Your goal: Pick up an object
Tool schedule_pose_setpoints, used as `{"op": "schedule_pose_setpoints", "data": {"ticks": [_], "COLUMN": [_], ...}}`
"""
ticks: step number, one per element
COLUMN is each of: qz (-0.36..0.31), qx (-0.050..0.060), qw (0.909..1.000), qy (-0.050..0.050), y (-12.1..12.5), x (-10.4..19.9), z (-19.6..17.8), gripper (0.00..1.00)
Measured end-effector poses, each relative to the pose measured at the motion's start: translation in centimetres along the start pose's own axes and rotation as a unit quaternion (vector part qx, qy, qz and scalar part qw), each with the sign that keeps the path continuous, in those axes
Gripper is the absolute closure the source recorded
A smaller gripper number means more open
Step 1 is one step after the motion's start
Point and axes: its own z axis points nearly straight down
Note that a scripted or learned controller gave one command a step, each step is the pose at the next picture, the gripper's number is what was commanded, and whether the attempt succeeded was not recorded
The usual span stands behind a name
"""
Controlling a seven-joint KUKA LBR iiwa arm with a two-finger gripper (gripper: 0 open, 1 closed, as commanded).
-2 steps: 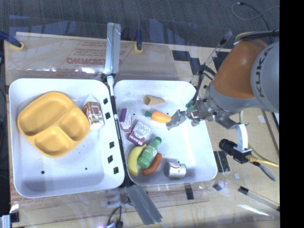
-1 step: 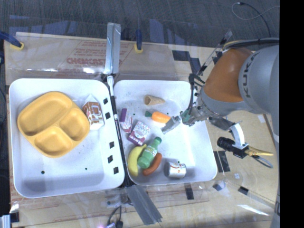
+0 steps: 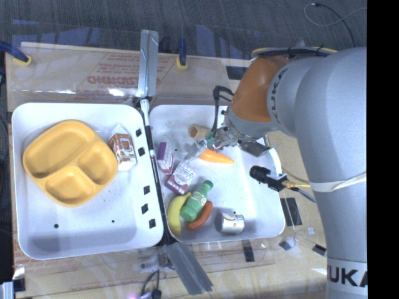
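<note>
Reaching into the right bin (image 3: 262,220) from the right, the grey arm (image 3: 324,123) is hiding most of its own gripper (image 3: 215,142).

Nearest, one can (image 3: 231,223), one banana (image 3: 175,213), one green bottle (image 3: 197,199) and one red sausage-shaped piece (image 3: 201,217) are lying clustered; farther back, two small packets (image 3: 181,177) and one carrot (image 3: 216,157) are lying, the gripper hanging just above the carrot, its opening impossible to judge. In the left bin (image 3: 37,232), one yellow tray (image 3: 68,161) and one carton (image 3: 123,148) are resting.

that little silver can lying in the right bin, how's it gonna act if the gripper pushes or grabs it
The silver can lies on its side, so a push will probably roll it. Its shiny round wall may slip between the fingers. Looks small and stiff, likely light.
</note>
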Motion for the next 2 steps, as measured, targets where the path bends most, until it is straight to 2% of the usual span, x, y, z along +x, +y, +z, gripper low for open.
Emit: {"op": "schedule_pose_setpoints", "data": {"ticks": [1, 2], "qz": [-0.002, -0.032], "qx": [0.0, -0.002], "qw": [1.0, 0.9995], "qy": [0.0, -0.001], "y": [0.0, 0.1], "x": [0.0, 4.5], "z": [-1.0, -14.1], "gripper": [1.0, 1.0]}}
